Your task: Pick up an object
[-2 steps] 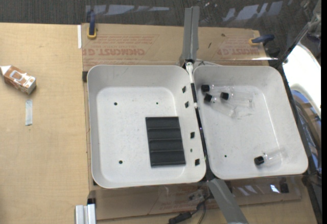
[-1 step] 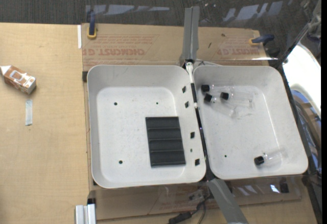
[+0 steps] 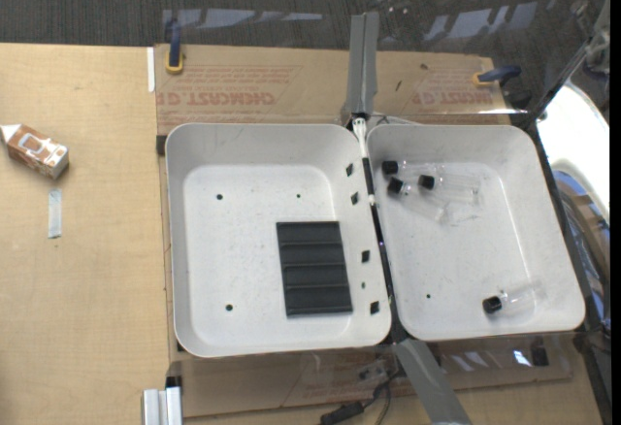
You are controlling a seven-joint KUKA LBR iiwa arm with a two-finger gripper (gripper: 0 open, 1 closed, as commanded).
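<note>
A black ribbed rectangular block (image 3: 313,268) lies flat in the left bin (image 3: 194,219), toward its front right. In the right bin (image 3: 543,219), several clear small bottles with black caps (image 3: 419,182) lie clustered near the back left corner. One more clear bottle with a black cap (image 3: 509,301) lies near the front right corner of that bin.
A small orange and white box (image 3: 37,151) sits on the wooden bench at the far left, with a thin pale strip (image 3: 54,215) below it. Brown cardboard (image 3: 262,88) lines the area behind the bins. A grey divider post (image 3: 363,64) rises between the bins.
</note>
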